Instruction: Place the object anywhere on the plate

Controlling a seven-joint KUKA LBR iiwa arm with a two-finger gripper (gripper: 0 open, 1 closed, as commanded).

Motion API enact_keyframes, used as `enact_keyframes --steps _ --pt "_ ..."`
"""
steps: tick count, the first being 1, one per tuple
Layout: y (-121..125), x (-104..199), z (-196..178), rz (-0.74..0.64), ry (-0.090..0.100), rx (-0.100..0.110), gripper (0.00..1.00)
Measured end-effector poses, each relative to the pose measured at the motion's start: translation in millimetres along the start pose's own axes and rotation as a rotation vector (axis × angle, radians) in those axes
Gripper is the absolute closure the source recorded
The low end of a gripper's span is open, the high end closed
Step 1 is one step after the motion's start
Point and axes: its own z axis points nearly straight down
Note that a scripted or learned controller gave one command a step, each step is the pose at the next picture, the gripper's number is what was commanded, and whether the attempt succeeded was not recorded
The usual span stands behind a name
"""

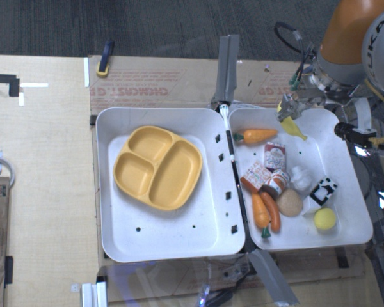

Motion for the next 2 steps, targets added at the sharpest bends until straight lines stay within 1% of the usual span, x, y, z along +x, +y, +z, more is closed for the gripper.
enact_keyframes --steps 1,2 --pt "11.9 78.5 19.7 -0.064 0.001 0.001 1.00" --pt "-13.4 159.2 8.1 -0.161 0.001 0.001 1.00"
